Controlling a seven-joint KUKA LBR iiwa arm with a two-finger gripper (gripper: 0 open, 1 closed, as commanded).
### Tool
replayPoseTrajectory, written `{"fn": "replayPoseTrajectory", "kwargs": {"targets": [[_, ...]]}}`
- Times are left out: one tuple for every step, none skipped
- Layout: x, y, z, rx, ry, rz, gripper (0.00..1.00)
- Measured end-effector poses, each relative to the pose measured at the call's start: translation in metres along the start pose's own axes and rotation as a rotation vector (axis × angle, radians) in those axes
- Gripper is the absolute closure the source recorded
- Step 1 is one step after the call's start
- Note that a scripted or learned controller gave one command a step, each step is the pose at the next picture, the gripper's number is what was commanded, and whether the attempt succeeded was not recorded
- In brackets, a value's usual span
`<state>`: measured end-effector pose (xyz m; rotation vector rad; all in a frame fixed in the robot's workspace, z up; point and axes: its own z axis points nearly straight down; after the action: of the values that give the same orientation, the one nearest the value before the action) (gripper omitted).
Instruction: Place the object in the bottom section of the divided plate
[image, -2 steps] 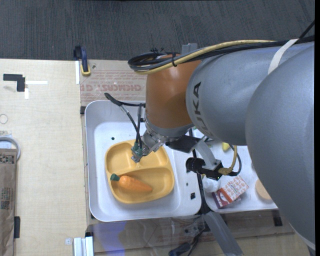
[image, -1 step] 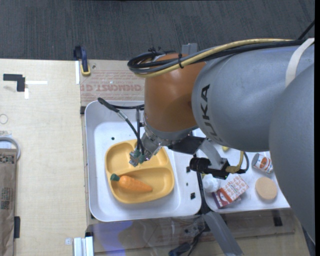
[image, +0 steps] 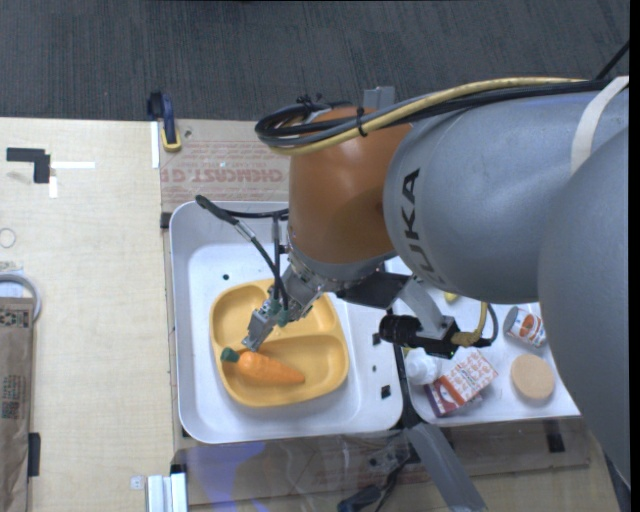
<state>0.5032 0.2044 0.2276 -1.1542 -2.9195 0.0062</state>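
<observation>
- Leftmost, the left white bin (image: 190, 300) holds a yellow divided plate (image: 330, 372).
- Inside the plate's bottom section lies an orange carrot (image: 268, 370), green stem end pointing left.
- Just above the carrot hangs the gripper (image: 258, 335), its tip close to the carrot's top; whether it touches cannot be told, nor how far the claw is open.
- Rightward, the other bin has a small carton (image: 463, 382) and a round tan disc (image: 532, 378).

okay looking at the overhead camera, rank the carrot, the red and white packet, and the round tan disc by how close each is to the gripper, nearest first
1. Carrot: just below the gripper, in the yellow divided plate in the left bin.
2. Red and white packet: in the right bin, past the plate.
3. Round tan disc: farther right in that bin.
</observation>
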Motion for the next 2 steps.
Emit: {"fn": "replayPoseTrajectory", "kwargs": {"targets": [[0.007, -0.012, -0.084, 0.000, -0.001, 0.047, 0.00], [-0.064, 0.009, -0.096, 0.000, -0.001, -0.130, 0.00]]}}
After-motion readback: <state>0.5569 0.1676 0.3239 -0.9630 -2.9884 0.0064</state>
